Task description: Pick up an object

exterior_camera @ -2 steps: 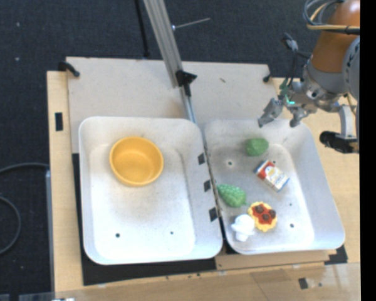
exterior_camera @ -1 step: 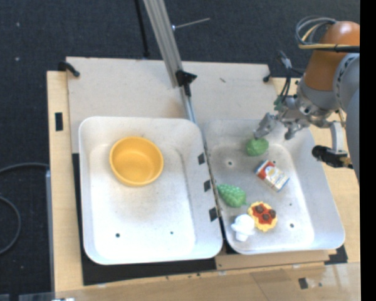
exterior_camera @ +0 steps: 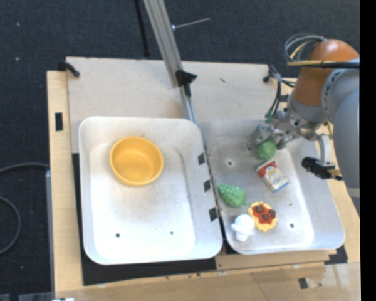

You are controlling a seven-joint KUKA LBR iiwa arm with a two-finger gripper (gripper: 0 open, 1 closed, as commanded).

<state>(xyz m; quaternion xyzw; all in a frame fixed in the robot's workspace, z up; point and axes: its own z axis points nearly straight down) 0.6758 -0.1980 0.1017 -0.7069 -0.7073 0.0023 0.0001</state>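
Green ball [exterior_camera: 266, 149] is sitting at the far end of the right bin [exterior_camera: 319, 227], directly under my tool [exterior_camera: 267, 140]; I am seeing the fingers straddling it, though a firm grip I cannot tell. I am also logging a small carton [exterior_camera: 273, 175], green lump [exterior_camera: 231, 195], flower-shaped piece [exterior_camera: 263, 216] and white piece [exterior_camera: 242, 227] there, plus a yellow bowl [exterior_camera: 136, 160] in the left bin [exterior_camera: 94, 231].

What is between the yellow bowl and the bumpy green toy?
In the camera view, bare white bin floor, then the two bins' touching rims, lie between the yellow bowl and the bumpy green toy.
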